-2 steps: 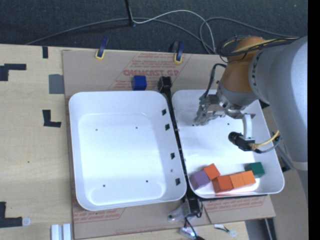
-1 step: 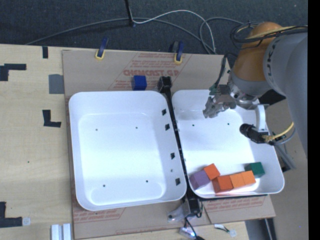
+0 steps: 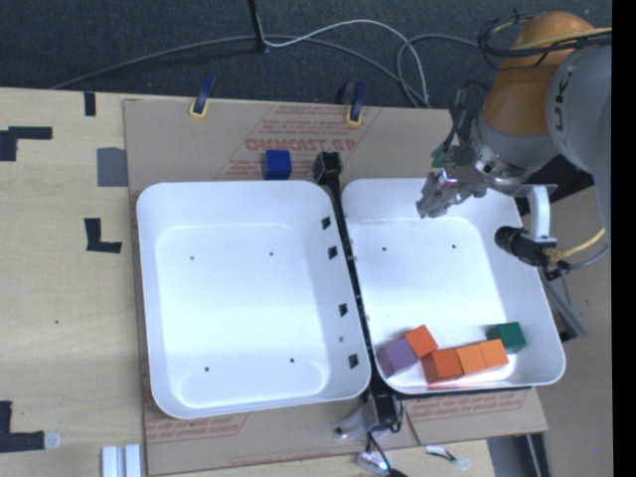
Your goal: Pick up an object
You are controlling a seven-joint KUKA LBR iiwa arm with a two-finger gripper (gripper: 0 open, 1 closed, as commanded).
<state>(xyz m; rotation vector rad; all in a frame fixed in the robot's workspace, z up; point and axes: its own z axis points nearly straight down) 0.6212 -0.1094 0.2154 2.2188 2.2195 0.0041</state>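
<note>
Several small blocks lie along the near edge of the right bin (image 3: 397, 202): a purple block (image 3: 397, 355), a small orange block (image 3: 420, 340), a larger orange-red block (image 3: 444, 364), an orange block (image 3: 485, 356) and a green block (image 3: 510, 337). My gripper (image 3: 435, 197) hangs over the far edge of the right bin, well apart from the blocks. Nothing shows between its fingers. The grey arm with its orange band (image 3: 527, 78) comes in from the upper right.
The left bin (image 3: 164, 266) sits beside the right one, with black clips along the shared rim. A blue block (image 3: 277, 164) lies on the cardboard behind the left bin. Cables run across the dark floor at the back.
</note>
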